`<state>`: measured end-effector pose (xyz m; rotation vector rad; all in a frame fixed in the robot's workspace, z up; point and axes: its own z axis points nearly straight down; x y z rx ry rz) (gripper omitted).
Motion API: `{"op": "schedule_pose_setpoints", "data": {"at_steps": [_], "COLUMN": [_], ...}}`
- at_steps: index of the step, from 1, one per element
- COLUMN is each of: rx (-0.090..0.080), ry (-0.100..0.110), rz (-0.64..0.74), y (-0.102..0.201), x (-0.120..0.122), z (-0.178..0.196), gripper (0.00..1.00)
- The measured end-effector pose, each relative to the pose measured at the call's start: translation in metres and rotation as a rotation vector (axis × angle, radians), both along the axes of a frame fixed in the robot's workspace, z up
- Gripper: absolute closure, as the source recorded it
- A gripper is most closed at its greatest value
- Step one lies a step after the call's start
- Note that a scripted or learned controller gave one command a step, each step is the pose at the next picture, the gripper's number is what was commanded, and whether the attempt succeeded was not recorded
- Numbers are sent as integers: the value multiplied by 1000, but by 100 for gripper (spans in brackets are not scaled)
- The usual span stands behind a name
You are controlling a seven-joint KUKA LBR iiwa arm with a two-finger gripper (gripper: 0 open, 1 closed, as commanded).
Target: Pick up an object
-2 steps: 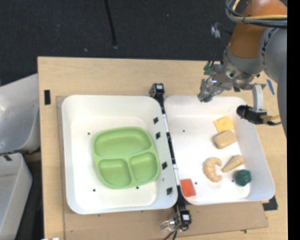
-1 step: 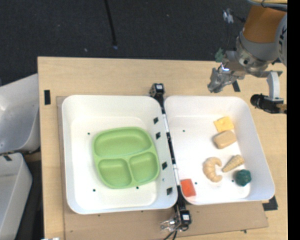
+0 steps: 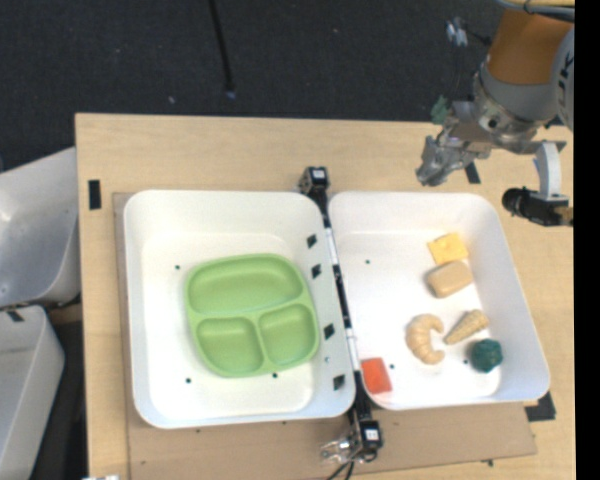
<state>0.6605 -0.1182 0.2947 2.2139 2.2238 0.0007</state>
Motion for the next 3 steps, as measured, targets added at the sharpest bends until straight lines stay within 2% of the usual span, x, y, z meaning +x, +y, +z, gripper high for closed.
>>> {"op": "schedule_pose_setpoints", "data": {"at_steps": [1,2,3], "rx": [2,3,2], "ry": [3,3,4], "rz": [1,2,1], "y": [54,109,161], "x": [-21,-27,-43], "z": [-3,-18,-37], "gripper": [100,100,100]}}
